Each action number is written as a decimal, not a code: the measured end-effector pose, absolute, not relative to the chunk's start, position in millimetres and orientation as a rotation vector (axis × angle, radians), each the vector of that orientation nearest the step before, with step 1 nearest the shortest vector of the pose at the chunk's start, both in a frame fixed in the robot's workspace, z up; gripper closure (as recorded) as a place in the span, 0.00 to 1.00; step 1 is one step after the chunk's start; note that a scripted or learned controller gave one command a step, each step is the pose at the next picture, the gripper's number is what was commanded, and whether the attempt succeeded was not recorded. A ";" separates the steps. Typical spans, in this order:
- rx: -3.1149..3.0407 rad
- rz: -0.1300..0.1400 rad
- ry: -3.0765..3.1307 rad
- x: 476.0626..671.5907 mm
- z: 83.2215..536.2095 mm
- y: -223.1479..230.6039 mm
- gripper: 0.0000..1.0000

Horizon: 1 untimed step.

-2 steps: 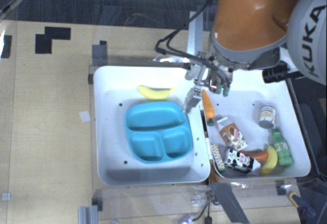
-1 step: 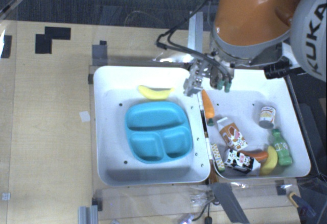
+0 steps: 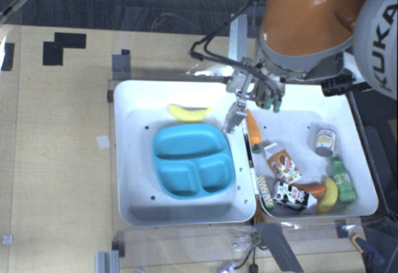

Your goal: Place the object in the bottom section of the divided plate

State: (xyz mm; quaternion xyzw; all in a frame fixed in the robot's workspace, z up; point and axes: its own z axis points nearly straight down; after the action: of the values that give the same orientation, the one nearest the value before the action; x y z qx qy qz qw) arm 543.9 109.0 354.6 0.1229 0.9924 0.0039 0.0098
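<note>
With the tool (image 3: 239,113) poised above the bin divider – its finger state cannot be told – the carrot (image 3: 252,129) may be missed, leaving the blue divided plate (image 3: 193,161) unfilled.

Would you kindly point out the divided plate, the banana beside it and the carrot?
divided plate (image 3: 186,141): camera view, floor of its long top section.
banana (image 3: 186,114): camera view, middle of its curve.
carrot (image 3: 253,129): camera view, orange body.

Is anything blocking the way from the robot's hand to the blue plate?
Nothing visible does. The hand hangs over the bins' shared edge, beside the carrot. The white bin floor between it and the blue divided plate is bare; the banana lies behind the plate, off that path.
</note>
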 end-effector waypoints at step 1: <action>0.383 0.019 3.089 545.8 367.3 109.8 1.00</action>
State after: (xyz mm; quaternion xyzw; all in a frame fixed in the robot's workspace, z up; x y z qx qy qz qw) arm 545.8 109.8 367.3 0.1231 0.9923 0.0060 0.0144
